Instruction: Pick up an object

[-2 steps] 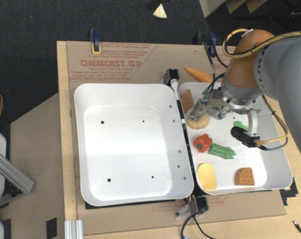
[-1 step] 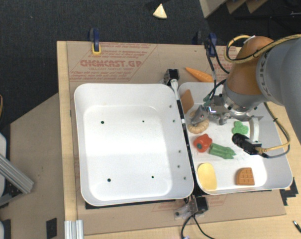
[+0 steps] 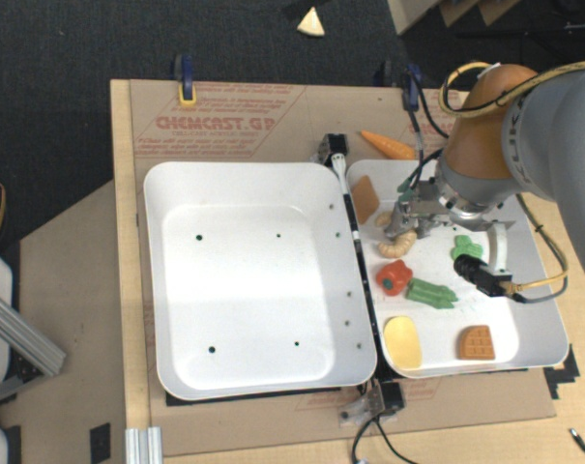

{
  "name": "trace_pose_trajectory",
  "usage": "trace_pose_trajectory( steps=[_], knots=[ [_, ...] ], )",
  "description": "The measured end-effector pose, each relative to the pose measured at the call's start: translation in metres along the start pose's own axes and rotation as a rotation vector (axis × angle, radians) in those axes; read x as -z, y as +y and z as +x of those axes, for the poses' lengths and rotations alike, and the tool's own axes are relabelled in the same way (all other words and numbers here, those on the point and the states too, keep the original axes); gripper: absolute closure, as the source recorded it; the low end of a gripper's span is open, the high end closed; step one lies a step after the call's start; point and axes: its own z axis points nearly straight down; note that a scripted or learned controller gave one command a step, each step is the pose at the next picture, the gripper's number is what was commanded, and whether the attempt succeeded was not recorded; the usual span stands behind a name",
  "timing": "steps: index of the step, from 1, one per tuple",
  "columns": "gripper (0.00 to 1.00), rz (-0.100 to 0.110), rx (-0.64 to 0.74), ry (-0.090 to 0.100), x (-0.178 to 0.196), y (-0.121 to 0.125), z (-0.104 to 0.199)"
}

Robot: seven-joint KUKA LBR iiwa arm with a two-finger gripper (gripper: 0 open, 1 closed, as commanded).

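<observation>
My gripper [image 3: 405, 222] hangs low over the upper left part of the right bin [image 3: 534, 341], reaching in from the right. Its tip is right above a tan peanut-shaped toy [image 3: 396, 246]; whether it touches is unclear. Around it in the same bin lie a brown slab [image 3: 365, 199], a red pepper [image 3: 394, 277], a green cucumber [image 3: 430, 294], a small green piece [image 3: 466, 250], a yellow oval [image 3: 402, 342] and an orange waffle [image 3: 477, 342].
The left bin [image 3: 176, 191] sits beside the right one, sharing a ridge. An orange carrot [image 3: 389, 146] lies on the board behind the right bin. A black cable connector [image 3: 481, 275] hangs off the wrist over the bin.
</observation>
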Motion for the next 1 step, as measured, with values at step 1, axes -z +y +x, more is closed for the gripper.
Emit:
trace_pose_trajectory(
  steps=[1],
  knots=[
    [1.00, -0.015, 0.009, 0.000, 0.0968, 0.0614, 0.0564]
  ],
)
